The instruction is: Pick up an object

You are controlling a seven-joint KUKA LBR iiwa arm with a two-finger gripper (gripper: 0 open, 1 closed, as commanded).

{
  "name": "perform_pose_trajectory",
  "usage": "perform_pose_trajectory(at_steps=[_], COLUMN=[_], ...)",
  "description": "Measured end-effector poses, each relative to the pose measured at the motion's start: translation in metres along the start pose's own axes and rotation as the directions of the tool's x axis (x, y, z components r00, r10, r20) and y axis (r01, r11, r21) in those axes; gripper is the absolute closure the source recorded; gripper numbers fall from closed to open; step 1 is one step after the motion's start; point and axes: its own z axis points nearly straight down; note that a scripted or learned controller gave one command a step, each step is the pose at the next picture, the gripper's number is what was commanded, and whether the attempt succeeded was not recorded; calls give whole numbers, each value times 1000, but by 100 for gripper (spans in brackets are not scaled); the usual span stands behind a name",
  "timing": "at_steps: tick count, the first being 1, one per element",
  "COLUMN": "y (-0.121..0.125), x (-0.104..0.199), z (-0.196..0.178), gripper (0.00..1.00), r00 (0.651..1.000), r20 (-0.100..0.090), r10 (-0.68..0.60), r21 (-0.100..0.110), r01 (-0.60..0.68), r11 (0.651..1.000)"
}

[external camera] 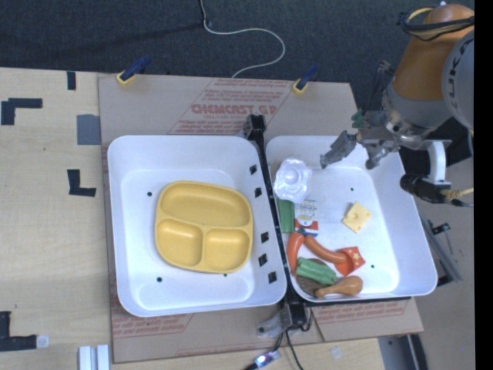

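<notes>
My gripper point(356, 155) hangs over the far edge of the right bin point(400, 237), its two grey fingers spread open with nothing between them. Below it in that bin lie a crumpled clear plastic piece point(292, 179), a yellow cheese wedge point(357, 217), a green item point(286, 215), a small printed packet point(306, 213), an orange-red sausage-like piece point(323, 253), a green pepper-like piece point(315, 270) and a brown drumstick shape point(339, 287). The toys cluster along the bin's left and near side, apart from the gripper.
The left bin point(131, 206) holds a yellow divided tray point(204, 226). A black divider clip point(255, 126) sits between the bins at the far edge. A white cable point(246, 33) runs across the dark floor behind the bench.
</notes>
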Motion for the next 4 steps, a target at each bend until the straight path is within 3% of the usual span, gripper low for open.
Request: perform_pose_trajectory(at_steps=[1,4], y=[3,-5], x=[0,0], z=[-7,142], gripper=[0,0], r00=[1000,1000], r20=[2,-2], r10=[-3,-3], r21=[-13,-13], r01=[3,3], r11=[1000,1000])
